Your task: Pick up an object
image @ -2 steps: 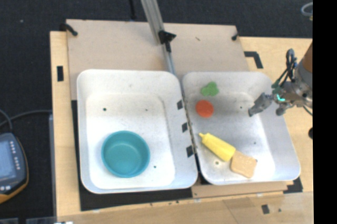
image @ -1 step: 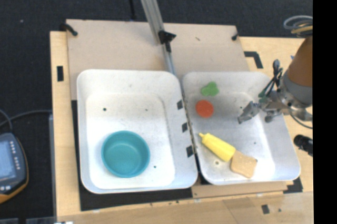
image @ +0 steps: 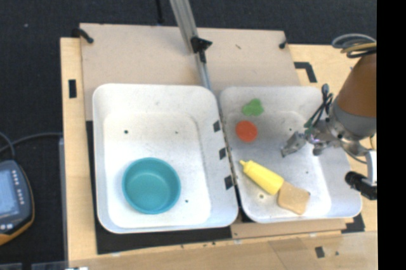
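The gripper point(image: 293, 147) is seen low over the right bin point(image: 317, 205), near the middle of it. Its fingers are small and blurry, so it cannot be told how far apart they are. Nothing is seen between them. The grey arm point(image: 355, 97), with its orange band, is stretched in from the right side.

Four things are kept in the right bin. A green thing point(image: 253, 108) is placed near the back. An orange-red ball point(image: 247, 131) is found just in front of it, to the left of the gripper and apart from it. A yellow bottle point(image: 261, 176) is laid on its side near the front, close to the left wall. A tan block point(image: 294, 199) is set right beside the bottle's wide end, and the two seem to be touching.

In the left bin point(image: 127, 104), a round blue bowl point(image: 151, 185) is set upright near the front.

Both bins are placed side by side on the bench point(image: 73, 135).
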Robot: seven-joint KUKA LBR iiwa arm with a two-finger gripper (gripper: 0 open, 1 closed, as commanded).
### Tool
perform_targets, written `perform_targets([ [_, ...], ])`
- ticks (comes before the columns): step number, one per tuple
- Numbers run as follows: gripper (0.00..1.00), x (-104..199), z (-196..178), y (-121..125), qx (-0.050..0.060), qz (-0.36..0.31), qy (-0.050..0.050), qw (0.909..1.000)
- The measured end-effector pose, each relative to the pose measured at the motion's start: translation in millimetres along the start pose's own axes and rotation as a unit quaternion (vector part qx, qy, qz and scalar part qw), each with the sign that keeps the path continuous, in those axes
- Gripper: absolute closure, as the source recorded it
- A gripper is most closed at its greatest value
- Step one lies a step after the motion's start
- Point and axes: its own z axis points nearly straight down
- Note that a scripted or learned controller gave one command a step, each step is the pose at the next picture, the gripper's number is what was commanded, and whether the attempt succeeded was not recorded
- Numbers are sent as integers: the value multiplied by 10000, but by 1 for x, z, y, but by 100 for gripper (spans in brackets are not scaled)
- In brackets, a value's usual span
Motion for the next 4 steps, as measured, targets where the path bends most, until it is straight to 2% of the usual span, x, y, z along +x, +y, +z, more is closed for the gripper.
perform_targets([
  [1,0,-1,48,0,-18,6,-6,10000],
  [2,100,-2,35,1,-38,25,-3,10000],
  [3,100,2,-10,5,-45,-15,-2,10000],
  [4,100,3,-55,-2,-28,-18,-2,10000],
])
